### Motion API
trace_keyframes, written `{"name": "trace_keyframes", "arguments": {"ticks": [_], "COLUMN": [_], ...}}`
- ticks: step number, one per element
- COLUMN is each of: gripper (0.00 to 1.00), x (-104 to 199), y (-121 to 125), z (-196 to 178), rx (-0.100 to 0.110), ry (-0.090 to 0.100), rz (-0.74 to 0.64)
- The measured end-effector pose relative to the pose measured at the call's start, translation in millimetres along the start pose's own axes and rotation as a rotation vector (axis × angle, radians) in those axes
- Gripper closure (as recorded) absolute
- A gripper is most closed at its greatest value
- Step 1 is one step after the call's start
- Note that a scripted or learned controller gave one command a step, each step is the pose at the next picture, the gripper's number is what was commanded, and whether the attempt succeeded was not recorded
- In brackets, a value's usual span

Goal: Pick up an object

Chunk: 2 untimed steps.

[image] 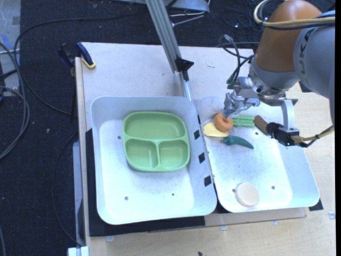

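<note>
Metal two-finger end effector (232,110) poised just above ridged orange ring-shaped toy (224,123) — finger spread impossible to tell; beside it, smooth pale-green divided plastic plate (156,141).

You have the divided plate (156,141) in the left bin (106,196); the round disc (247,194) lies near in the right bin (287,180).

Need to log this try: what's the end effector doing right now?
End effector: low over the right bin's far end, just above the orange piece; grip state cannot be told.
</note>
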State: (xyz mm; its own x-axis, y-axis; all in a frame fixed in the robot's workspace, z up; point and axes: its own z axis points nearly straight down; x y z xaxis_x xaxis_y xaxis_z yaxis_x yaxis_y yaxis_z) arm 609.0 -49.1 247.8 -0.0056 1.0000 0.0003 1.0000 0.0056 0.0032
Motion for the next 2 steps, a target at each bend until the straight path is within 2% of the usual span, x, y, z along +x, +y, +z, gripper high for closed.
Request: {"name": "trace_keyframes", "arguments": {"ticks": [1,2], "gripper": [1.0,1.0], "x": [47,99], "y": [8,19], "z": [12,3], "rx": [0.003,0.0], "ry": [0.0,0.001], "rz": [0.0,-0.002]}}
